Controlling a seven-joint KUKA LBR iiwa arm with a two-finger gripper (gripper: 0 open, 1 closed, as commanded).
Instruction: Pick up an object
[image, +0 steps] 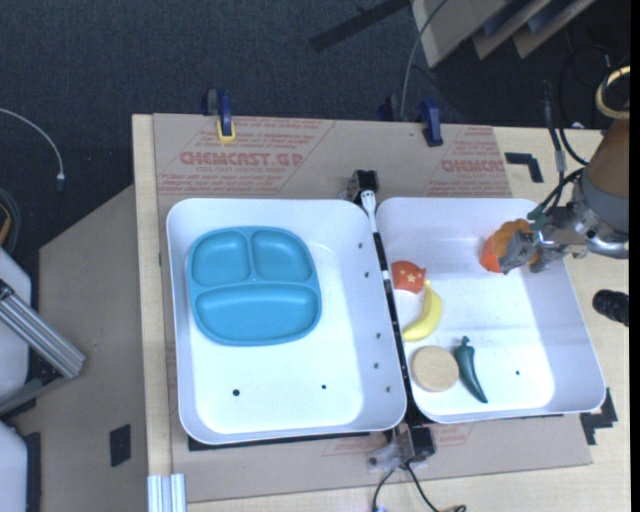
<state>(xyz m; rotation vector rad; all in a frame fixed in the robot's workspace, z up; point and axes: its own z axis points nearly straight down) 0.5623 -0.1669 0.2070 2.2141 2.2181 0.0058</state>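
My gripper (518, 252) reaches in from the right over the far part of the right bin (560, 330). Its dark fingers are shut on a small orange toy (496, 248), which sticks out to the left of the fingertips. Further left in the same bin lie a red piece with a yellow star (407, 274), a yellow banana (426, 316), a tan round disc (434, 368) and a dark green pepper (468, 368).
The left bin (300, 400) holds a blue divided plate (255, 285). A black clamp bar (385, 290) runs between the two bins. Blue clamps (224, 108) sit at the board's far edge, and cables hang at the top right.
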